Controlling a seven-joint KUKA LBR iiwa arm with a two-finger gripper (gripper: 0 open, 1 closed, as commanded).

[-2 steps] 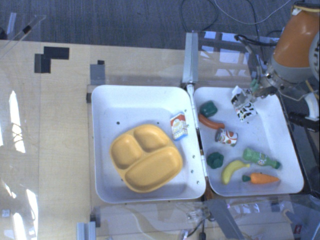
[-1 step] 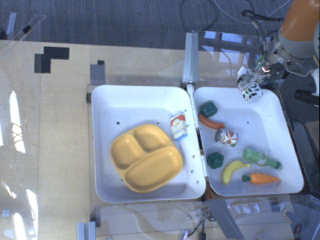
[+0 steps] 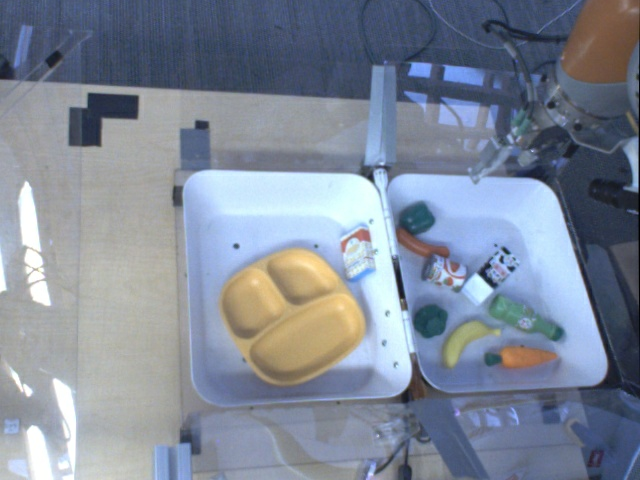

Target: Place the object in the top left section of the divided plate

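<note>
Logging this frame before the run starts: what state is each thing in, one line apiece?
divided plate: upright in the left bin, its sections bare.
small carton: lying beside the plate's upper right rim, outside it.
banana: lying in the right bin.
carrot: lying flat near the right bin's front wall.
green bottle: on its side.
cow-print carton: tipped over.
gripper: above the right bin's far edge, holding nothing visible.
</note>
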